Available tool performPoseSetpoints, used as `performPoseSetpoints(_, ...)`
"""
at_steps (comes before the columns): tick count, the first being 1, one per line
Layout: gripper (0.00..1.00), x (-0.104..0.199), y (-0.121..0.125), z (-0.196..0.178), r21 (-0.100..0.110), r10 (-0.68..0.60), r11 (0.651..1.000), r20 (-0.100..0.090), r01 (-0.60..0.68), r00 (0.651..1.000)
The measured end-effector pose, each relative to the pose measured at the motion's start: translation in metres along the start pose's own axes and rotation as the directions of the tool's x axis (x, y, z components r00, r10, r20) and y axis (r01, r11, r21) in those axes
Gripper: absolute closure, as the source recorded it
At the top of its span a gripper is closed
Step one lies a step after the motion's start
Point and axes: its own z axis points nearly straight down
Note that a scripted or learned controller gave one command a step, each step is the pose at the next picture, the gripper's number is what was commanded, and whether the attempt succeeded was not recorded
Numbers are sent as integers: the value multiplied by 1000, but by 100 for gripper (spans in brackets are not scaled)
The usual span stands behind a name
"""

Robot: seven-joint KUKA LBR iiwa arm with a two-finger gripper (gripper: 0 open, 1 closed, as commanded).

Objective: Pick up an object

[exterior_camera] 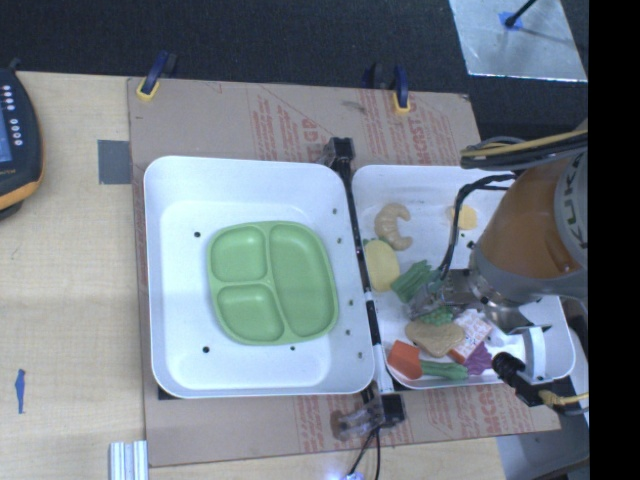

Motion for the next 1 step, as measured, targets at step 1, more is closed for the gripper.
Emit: performPoseSetpoints(1, 100, 85, -6, -139, -15, -8, 1000, -4, 8, 1000)
